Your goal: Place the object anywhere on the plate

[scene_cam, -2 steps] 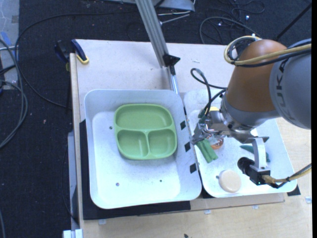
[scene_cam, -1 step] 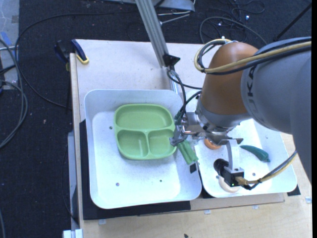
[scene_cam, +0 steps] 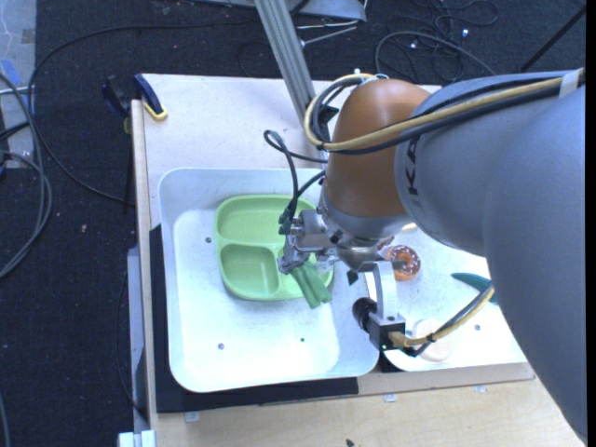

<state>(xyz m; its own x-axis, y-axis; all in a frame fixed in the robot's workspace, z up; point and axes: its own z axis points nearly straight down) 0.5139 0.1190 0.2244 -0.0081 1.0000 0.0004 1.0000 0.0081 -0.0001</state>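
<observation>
Centrally in the frame, the claw (scene_cam: 307, 261) is seen lowered over the right edge of a green divided plate (scene_cam: 247, 245), which lies in the left white bin (scene_cam: 186, 343). A dark green object (scene_cam: 315, 287) is seen just under the claw, tilted, its upper end among the metal fingers and its lower end over the plate's lower right rim. It appears to be gripped between the fingers, though the exact contact is partly hidden by the claw body. Whether the object touches the plate cannot be told.

The plate is divided into compartments, with a larger one at the top and a smaller one at the lower left. The arm (scene_cam: 503, 175) is seen entering from the right of the frame, its orange band (scene_cam: 368, 147) lying directly above the claw and covering much of the right bin (scene_cam: 466, 352). In that right bin, an orange, ring-like item (scene_cam: 405, 263) is seen just right of the claw, and a pale object (scene_cam: 433, 343) lies near the lower edge. Both bins are carried by the light counter (scene_cam: 214, 119), and black cables are seen on the dark floor (scene_cam: 65, 203) at the left.
</observation>
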